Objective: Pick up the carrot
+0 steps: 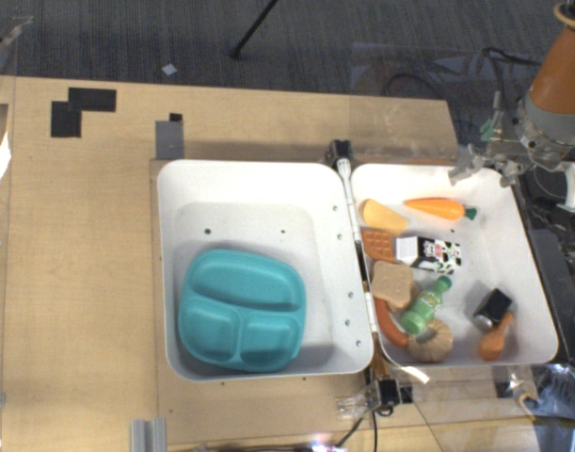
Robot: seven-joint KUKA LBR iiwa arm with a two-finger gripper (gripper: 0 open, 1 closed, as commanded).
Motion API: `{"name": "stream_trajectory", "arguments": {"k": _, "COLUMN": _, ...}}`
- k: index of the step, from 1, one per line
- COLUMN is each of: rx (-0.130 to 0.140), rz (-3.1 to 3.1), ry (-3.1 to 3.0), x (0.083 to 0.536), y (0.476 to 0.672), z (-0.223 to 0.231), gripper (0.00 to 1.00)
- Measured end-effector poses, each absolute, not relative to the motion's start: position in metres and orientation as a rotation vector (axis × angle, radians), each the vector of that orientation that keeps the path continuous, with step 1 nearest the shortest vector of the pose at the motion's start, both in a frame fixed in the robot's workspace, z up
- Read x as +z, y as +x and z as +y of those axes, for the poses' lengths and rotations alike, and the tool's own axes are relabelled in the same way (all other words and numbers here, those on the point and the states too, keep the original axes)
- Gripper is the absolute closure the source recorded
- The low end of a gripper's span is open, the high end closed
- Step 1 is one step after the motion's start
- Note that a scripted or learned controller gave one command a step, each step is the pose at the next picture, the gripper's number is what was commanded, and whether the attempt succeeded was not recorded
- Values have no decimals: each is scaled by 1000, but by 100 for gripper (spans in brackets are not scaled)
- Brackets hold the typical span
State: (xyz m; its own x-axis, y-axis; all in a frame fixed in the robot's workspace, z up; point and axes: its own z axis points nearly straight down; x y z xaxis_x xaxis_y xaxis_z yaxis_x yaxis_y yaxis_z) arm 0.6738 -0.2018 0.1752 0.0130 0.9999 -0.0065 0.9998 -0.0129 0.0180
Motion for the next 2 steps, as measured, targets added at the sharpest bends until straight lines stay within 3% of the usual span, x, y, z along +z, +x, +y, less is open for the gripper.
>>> {"name": "stream_trajectory", "arguments": {"k": 1, "rx": 7, "rz": 2393, "ry": 2024, "x": 87, "y": 663, "z": -195, "gripper": 0}}
{"name": "stream_trajectory", "arguments": {"k": 2, "rx": -14, "rz": 2280, "ry": 2170, "x": 84, "y": 667, "z": -187, "gripper": 0}}
